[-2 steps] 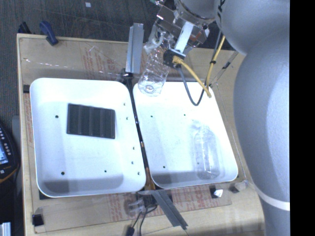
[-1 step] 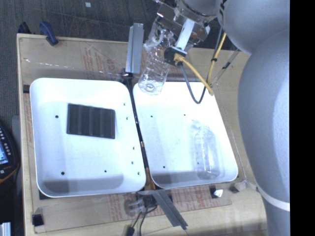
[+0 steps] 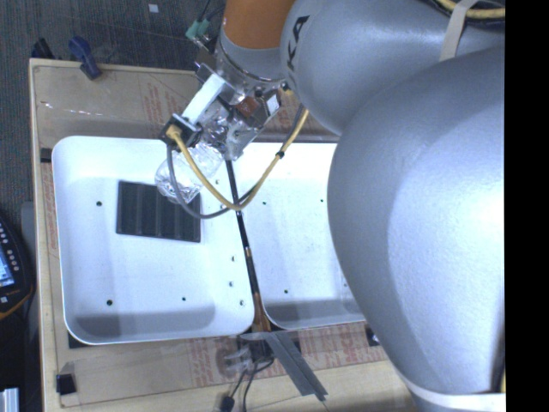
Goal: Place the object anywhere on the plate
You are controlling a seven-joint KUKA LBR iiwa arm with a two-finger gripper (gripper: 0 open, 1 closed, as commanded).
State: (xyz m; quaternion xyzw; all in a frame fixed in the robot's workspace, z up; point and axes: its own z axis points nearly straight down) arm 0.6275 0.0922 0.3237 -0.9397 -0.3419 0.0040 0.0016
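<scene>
1. The arm (image 3: 412, 187) takes up the right half of the view. Its grey bulk covers most of the right bin (image 3: 296, 256), and its orange band sits at the far edge. It reaches leftward so that the wrist hangs over the divide between the two bins, probably to carry its load toward the plate.

2. The left bin (image 3: 77, 230) lies open to view. It holds a dark, ribbed rectangular plate (image 3: 154, 213), lying flat in the bin's far middle. The rest of its floor is bare white.

3. The visible strip of the right bin shows nothing lying in it.

4. The gripper (image 3: 190, 157) points down and to the left over the far right part of the left bin. A yellow cable (image 3: 214, 191) loops beneath it.

5. A clear, crumpled-looking object (image 3: 178, 180) sits right at the fingertips, just above the plate's far right corner. It seems to be pinched there, but glare and transparency blur the contact, so I cannot tell how wide the claw stands or whether it truly holds the object.

6. Judged from this, the object overlaps the plate's corner and is barely over it. A release here risks landing it on the edge.
</scene>
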